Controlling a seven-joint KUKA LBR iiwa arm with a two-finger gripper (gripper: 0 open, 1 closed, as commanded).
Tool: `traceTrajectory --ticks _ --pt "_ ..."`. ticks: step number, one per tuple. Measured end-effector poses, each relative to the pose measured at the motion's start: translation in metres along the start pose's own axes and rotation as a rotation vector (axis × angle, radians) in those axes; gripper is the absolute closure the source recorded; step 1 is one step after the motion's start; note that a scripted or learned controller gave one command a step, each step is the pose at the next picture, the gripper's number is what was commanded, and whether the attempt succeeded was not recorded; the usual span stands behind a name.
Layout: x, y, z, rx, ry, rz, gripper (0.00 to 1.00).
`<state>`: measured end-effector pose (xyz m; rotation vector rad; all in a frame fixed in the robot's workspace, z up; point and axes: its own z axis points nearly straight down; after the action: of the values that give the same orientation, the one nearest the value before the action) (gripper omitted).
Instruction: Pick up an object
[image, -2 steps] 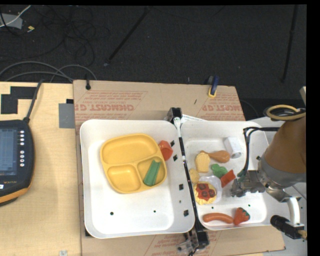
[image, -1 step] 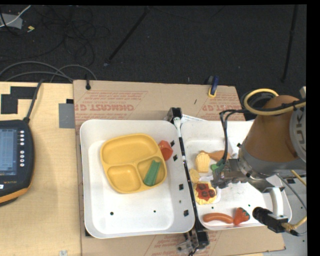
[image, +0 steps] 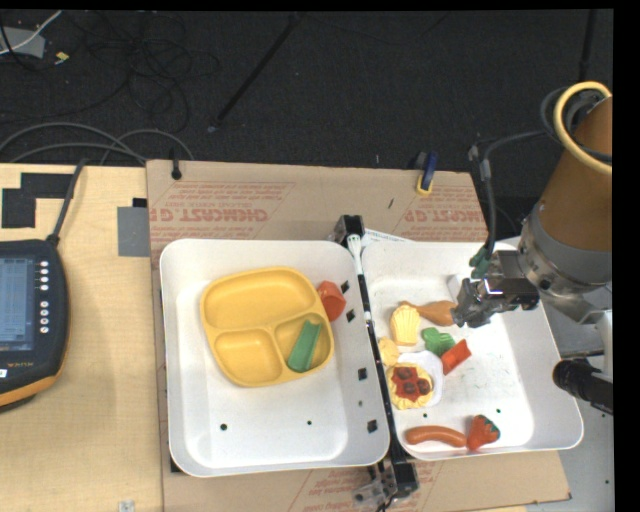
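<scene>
1. Camera view, arm: the arm is reaching in from the right and hanging its end effector over the upper part of the right bin, low and just beside the toy pile, most likely so a short descent can reach a piece.
2. Camera view, end effector: whether it is spread or pressed together cannot be told, since its dark tip is blurring into the parts behind; nothing is showing between its tips, so no grasp is being claimed.
3. Camera view, candidates: the nearest pieces are lying just left of the tip: an orange wedge, a yellow corn, a green piece and a red piece. A pizza is sitting below them, with a sausage and strawberry near the front rim.
4. Camera view, left bin: it is carrying a yellow tray holding a green bar, with a red toy touching the tray's edge. These are lying well apart from the tip, so they seem unlikely targets.
</scene>
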<state>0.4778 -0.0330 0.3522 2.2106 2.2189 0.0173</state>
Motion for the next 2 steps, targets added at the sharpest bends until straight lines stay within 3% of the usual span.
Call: traceTrajectory --ticks 1,2 --pt "0.137 -0.001 -0.030 0.015 0.003 -0.012 1.00" --pt "0.177 -0.001 -0.041 0.017 -0.001 -0.001 1.00"
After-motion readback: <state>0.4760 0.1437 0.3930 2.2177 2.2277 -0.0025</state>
